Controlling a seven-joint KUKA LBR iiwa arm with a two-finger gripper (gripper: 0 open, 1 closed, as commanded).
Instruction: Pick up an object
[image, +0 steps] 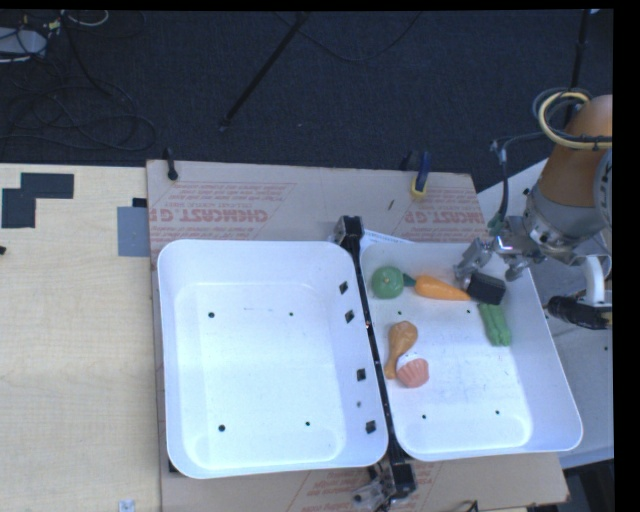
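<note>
Approach step, nothing picked yet. My gripper hangs over the far right corner of the right bin, near the carrot and the green stick. Can't tell how far open it is from this angle, and I see nothing held. The green ball, drumstick and pink piece are in the same bin. The carrot looks the closest target. Next move: centre over its body, square up across its long axis, descend without nudging the ball touching its end.
</note>
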